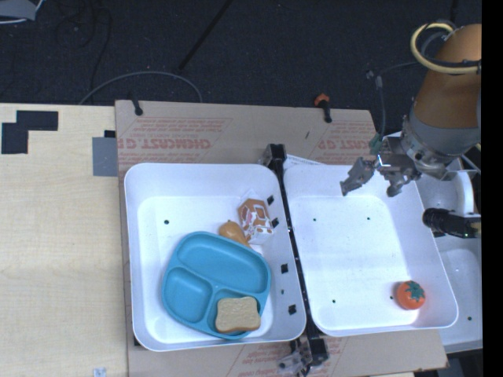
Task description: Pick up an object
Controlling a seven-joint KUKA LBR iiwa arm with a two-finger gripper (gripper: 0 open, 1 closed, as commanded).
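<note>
My gripper hovers over the back right corner of the right bin, open, with nothing between its fingers. A small orange tomato-like toy lies near that bin's front right corner, well away from the gripper. In the left bin a blue divided plate carries a slice of bread. Behind the plate sit a small yellow-orange piece and a clear wrapped snack, touching each other.
A black divider runs between the two bins. The bins rest on a cardboard sheet on the pale bench. A red clamp stands at the cardboard's back edge.
</note>
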